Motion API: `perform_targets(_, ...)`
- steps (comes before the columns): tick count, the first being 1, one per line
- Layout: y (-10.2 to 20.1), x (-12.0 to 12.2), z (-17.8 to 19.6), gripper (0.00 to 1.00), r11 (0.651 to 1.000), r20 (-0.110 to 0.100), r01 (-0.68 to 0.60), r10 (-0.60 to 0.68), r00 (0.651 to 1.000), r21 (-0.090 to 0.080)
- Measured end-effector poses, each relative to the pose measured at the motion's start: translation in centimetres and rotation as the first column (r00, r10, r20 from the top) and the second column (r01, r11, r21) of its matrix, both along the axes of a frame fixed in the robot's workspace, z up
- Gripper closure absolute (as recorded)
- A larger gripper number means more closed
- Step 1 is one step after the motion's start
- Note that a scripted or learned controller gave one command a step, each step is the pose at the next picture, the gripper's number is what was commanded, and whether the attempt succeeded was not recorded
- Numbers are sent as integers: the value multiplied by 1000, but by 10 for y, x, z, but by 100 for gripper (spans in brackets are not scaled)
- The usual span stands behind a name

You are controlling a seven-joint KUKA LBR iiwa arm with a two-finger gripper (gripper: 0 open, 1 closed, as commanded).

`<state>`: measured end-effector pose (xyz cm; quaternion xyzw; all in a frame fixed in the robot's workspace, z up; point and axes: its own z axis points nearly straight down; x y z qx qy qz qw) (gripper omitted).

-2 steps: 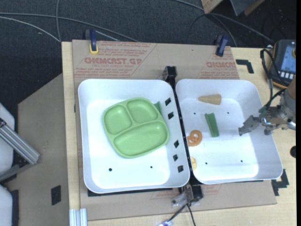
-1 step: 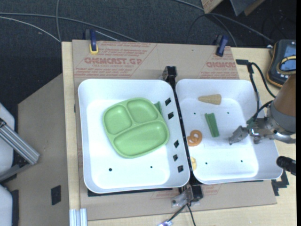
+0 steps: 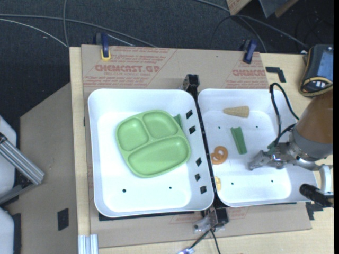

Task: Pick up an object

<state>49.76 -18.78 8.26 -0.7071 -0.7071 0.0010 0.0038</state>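
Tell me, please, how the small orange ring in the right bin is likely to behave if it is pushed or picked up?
The orange ring lies flat, so it will probably slide rather than roll. It looks small and light. Its low profile may make pinching it off the bin floor awkward.

Red print reading "CHEMCAST GP" stands on the brown paper sheet (image 3: 159, 62) covering the bench, near its far left edge. The same red wording repeats near the far right edge, partly readable there.

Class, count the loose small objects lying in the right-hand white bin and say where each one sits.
3. A tan cone lies near the far wall, a green stick in the middle, and an orange ring by the left wall. The arm may hide others.
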Motion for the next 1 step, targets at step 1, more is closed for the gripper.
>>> perform_targets(1, -1, 2, 14, 100, 1000, 7, 1, -1, 1000, -2)
